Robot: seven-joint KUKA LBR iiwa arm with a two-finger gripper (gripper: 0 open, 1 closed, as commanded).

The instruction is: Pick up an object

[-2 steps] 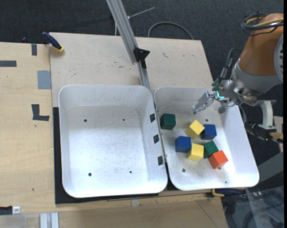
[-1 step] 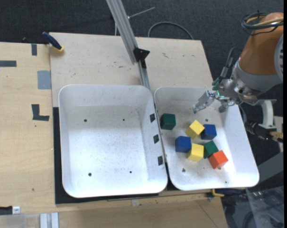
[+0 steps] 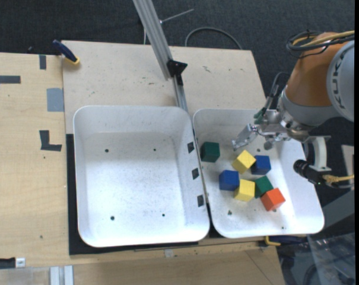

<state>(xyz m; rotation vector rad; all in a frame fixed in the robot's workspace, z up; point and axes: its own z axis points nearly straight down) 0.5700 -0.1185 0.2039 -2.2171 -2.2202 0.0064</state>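
In the right bin, the hand hovers with fingers apart, gripping nothing; the nearest yellow cube lies just below it, among the other blocks.

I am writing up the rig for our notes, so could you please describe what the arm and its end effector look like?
The arm is bulky and rounded, with a grey shell and a broad orange band above the wrist. Thin dark cables loop over its top. The end effector is a small metallic silver assembly with slim fingers, and a spot of green shows near its mount. A black fitting with a yellow cable sits beside the wrist.
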